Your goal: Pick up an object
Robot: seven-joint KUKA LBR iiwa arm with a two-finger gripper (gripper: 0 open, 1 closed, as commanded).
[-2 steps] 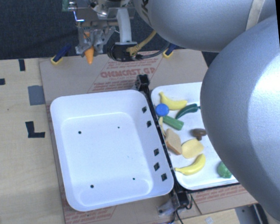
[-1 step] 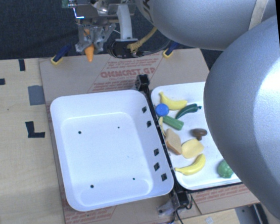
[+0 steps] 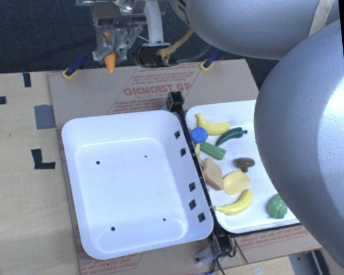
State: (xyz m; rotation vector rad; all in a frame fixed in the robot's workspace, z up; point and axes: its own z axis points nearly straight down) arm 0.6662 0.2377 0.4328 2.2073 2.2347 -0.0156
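My gripper (image 3: 111,51) hangs high at the top of the camera view, beyond the far edge of the left bin (image 3: 78,174). An orange carrot-shaped toy (image 3: 110,62) sits between its fingers with its tip pointing down, so the gripper is shut on it. The right bin (image 3: 261,225) holds several toys: a yellow banana (image 3: 212,127), a blue ball (image 3: 198,134), a dark green pepper (image 3: 230,135), a green cucumber (image 3: 212,151), a brown mushroom (image 3: 244,163), a tan piece (image 3: 212,174), a pale yellow lump (image 3: 236,182), a second banana (image 3: 237,204) and a green broccoli (image 3: 276,207).
The big grey arm (image 3: 304,120) covers the right side of the right bin. Both bins rest on a cardboard sheet (image 3: 148,87) held by blue and yellow clamps (image 3: 74,67). Black clips (image 3: 190,162) run along the divide between the bins.
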